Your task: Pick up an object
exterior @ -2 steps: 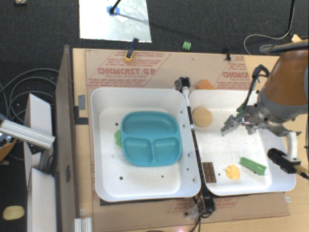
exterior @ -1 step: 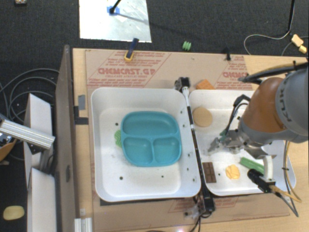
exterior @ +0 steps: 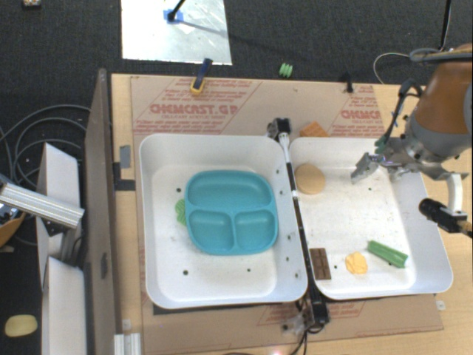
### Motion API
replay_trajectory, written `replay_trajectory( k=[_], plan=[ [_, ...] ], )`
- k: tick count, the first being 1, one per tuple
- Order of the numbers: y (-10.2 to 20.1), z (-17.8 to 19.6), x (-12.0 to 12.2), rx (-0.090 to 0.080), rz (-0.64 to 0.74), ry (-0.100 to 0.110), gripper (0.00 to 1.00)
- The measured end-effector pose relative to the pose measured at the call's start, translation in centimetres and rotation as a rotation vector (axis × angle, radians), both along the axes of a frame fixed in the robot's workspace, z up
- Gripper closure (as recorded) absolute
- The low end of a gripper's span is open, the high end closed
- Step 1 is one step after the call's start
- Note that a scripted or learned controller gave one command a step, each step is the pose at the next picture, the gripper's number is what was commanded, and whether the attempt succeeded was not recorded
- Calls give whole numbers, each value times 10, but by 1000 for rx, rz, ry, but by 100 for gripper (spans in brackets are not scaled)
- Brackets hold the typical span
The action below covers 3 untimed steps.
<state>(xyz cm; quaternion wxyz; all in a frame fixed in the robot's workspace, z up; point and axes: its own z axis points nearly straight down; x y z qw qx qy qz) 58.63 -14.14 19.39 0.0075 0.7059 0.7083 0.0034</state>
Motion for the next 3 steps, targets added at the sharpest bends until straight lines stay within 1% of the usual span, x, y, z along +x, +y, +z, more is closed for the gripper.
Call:
replay_trajectory(
  k=[1,2,3],
  plan=[
    [50,-114,3,7,4,14,0],
    [29,-108,72,4,3,6,0],
    [29,-97,70,4,4,9,100]
  ],
)
